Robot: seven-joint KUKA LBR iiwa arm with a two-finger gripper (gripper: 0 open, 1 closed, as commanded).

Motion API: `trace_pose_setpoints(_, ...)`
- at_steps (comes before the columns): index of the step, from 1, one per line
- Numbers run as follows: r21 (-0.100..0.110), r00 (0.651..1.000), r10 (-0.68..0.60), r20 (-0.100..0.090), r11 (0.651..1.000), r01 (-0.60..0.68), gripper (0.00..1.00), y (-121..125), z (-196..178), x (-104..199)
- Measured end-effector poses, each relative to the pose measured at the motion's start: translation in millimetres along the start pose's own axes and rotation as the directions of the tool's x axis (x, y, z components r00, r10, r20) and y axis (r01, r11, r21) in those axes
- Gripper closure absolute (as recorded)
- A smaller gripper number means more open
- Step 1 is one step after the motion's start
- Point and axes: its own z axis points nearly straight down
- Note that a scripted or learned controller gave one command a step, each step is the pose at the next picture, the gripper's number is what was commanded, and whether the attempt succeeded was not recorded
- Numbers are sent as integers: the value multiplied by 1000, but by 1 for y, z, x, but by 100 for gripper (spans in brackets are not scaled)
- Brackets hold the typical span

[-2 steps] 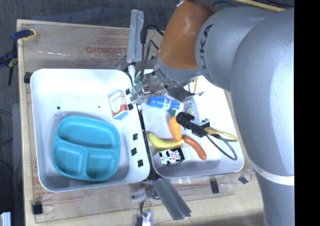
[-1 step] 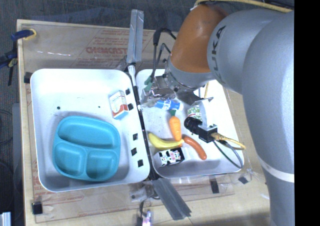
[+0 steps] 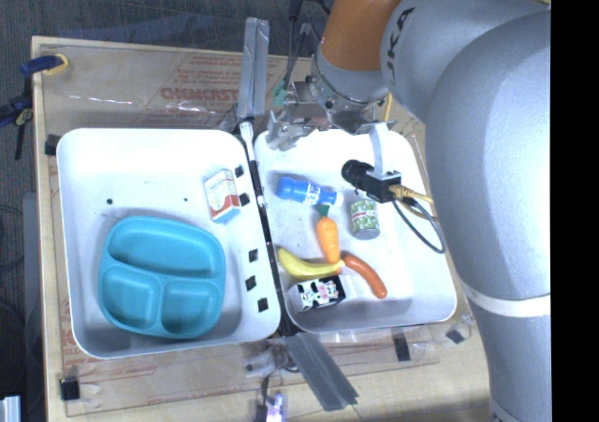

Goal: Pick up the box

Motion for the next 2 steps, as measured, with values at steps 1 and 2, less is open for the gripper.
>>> trace_pose_setpoints(1,2,980,-200,-2,980,200,100,-57,62,-29)
trace_pose_setpoints(2,-2,984,178,0,984,-178,100,9,15,-16)
